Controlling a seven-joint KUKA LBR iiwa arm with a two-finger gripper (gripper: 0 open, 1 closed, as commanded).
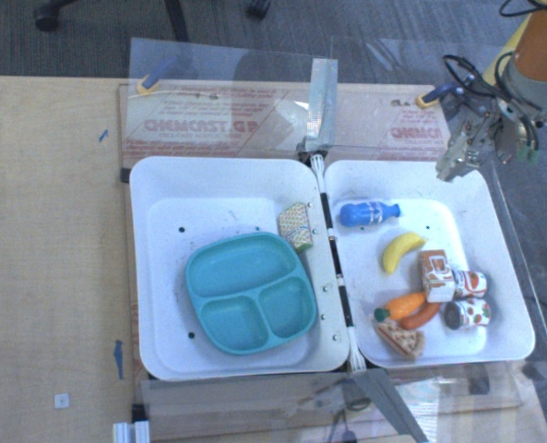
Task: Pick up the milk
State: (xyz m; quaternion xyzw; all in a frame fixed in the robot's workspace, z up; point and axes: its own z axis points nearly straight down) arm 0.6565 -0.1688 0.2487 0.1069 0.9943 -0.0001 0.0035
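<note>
Milk carton (436, 274) lies untouched in my right bin (508, 247); end effector (459, 160), grip state indeterminate, hovers over the far rim, pickup not started.

Two white bins sit side by side on the bench (42, 247). The left bin (158, 187) holds a teal tray (250, 292) near centre, with a small packet (296, 225) at the tray's 1 o'clock, against the divider. In the right bin (508, 326), a blue bottle (368, 213) lies at 11 o'clock, a banana (400, 250) near centre, the milk (436, 275) just at its 4 o'clock, cans (468, 298) beside it, a carrot (408, 307) and pizza slice (400, 340) toward 7 o'clock. The tool (457, 160) hovers over the right bin's 1 o'clock corner.
</note>
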